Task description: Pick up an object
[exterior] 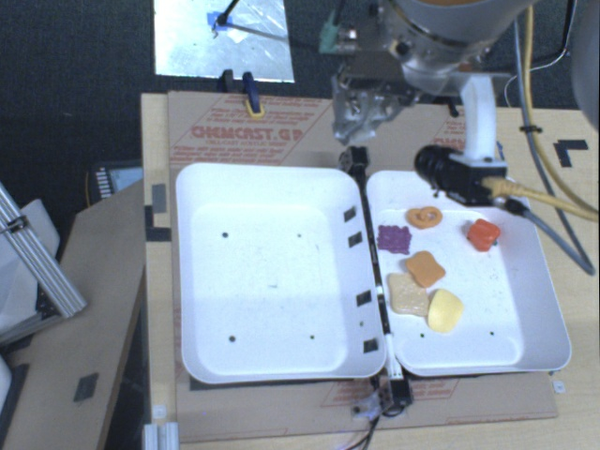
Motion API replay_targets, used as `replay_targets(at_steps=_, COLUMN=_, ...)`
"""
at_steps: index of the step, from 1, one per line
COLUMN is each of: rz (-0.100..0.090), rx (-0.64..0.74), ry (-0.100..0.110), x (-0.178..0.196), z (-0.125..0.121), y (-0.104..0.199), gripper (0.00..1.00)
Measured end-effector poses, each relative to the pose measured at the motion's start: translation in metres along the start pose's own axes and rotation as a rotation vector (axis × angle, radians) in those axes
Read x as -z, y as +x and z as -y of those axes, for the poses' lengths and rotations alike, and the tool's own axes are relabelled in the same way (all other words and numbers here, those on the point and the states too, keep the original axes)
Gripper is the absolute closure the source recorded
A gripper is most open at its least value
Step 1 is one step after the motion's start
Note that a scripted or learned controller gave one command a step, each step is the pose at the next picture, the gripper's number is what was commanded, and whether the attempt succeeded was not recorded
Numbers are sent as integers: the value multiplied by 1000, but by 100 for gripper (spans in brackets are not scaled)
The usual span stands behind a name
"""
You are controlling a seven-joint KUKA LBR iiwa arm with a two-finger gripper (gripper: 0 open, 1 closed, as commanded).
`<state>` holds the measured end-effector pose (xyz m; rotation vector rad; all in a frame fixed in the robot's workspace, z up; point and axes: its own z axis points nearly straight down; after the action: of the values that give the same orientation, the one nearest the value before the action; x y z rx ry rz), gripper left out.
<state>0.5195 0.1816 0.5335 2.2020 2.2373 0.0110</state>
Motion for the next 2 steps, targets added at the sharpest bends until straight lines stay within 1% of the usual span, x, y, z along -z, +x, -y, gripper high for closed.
replay_targets(at_steps=1, rz=0, rx=1, ry=1, x=-1, z=0, y=0, gripper=0)
replay_targets(at_steps=2, rz=-1, rx=6, ry=-2, x=11, z=0, y=0, gripper=100)
